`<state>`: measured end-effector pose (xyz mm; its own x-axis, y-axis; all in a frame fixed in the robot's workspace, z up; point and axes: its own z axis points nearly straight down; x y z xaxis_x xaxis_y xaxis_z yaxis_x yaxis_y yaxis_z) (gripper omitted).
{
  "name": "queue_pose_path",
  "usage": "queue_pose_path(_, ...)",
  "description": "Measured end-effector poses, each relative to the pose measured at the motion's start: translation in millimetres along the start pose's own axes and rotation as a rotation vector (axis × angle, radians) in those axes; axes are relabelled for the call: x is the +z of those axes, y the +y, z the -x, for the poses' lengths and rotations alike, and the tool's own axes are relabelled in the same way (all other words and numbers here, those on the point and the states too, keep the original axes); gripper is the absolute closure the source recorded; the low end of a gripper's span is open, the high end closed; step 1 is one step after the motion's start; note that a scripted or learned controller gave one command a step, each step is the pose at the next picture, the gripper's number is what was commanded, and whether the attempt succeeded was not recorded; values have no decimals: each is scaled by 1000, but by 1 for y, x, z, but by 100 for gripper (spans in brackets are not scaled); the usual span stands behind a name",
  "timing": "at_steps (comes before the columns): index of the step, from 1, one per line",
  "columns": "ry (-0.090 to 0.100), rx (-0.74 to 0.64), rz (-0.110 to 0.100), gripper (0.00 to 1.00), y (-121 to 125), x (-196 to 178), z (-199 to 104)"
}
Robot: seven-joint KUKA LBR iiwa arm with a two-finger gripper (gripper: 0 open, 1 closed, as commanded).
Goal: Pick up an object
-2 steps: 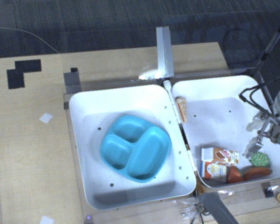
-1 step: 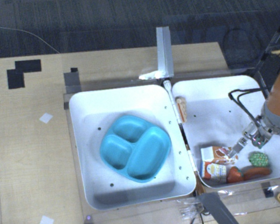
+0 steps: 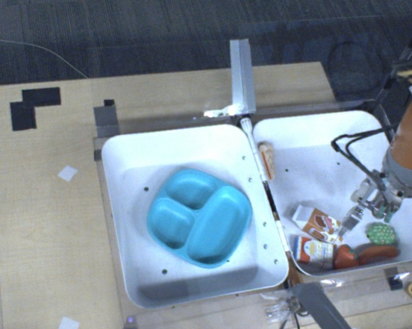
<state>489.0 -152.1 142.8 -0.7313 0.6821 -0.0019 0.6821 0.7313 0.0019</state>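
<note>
Gripper (image 3: pixel 359 211) hangs low in the right bin (image 3: pixel 315 134), can't tell its finger state, with a small carton (image 3: pixel 317 222) at its 9 o'clock.

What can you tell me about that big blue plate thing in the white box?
The blue plate is a smooth, light-blue tray that looks like plastic, with rounded corners. It has three sunken compartments: one large and two smaller. It lies flat and turned at an angle, near the middle of the left bin, resting on the bin's floor. The compartments look bare.
</note>
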Motion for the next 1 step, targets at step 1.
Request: queue_pose_path(1,-4,-389,2,0,48,-23,114)
